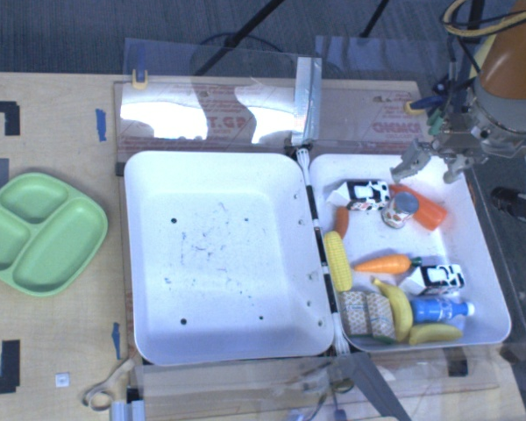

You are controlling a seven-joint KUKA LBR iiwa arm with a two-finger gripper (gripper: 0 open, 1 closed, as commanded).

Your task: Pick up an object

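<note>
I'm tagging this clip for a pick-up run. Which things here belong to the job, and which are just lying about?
Belong to the job:
hand
right bin
carrot
corn cob
banana
blue bottle
toy cow

Just lying about:
left bin
green divided plate
scissors
blue tape

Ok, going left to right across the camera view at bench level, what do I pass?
Green plate → left bin → corn → carrot → blue bottle, with the end effector hanging over the right bin's far edge.
</note>
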